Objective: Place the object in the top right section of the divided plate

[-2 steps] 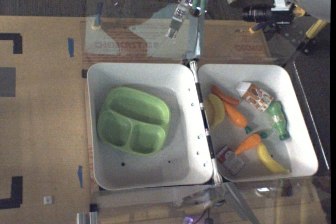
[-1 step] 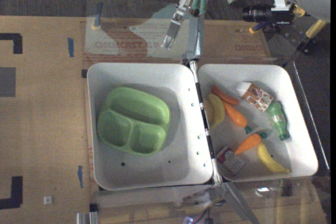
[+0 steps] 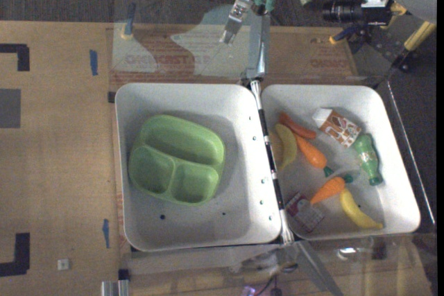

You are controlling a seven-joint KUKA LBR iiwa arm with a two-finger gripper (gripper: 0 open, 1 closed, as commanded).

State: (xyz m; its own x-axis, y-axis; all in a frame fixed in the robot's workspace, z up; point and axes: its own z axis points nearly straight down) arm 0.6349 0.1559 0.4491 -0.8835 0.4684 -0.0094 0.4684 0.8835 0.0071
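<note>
We see a green divided plate in the left bin, well apart from the jaws at the desk's far edge; their state we cannot tell.

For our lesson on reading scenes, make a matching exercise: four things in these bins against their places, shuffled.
Things:
1. green divided plastic plate
2. green toy bottle
3. white snack carton
4. yellow toy banana

Places:
A. right bin, far side
B. left bin
C. right bin, near right corner
D. right bin, by the right wall

Pairs: 1-B, 2-D, 3-A, 4-C
</note>
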